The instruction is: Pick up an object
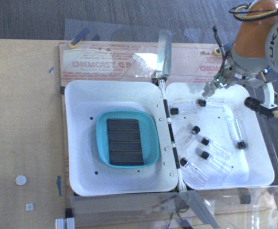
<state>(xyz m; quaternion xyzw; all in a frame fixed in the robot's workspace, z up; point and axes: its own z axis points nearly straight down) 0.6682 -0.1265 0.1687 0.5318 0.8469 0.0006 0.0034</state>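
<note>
Nothing lifted yet: the gripper (211, 87) hovers above a capped vial (214, 102) in the right bin (261, 175) (finger state unreadable)

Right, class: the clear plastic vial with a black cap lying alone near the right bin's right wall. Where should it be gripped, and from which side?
Grip the clear plastic vial with a black cap across the middle of its tube, coming straight down from above. It lies flat on the right white bin, cap toward the near edge, with bare floor along both long sides, so the gripper should probably close across its narrow width.

Clear sheet (111, 65) reads "CHEMCAST GP" (red, faint).
</note>
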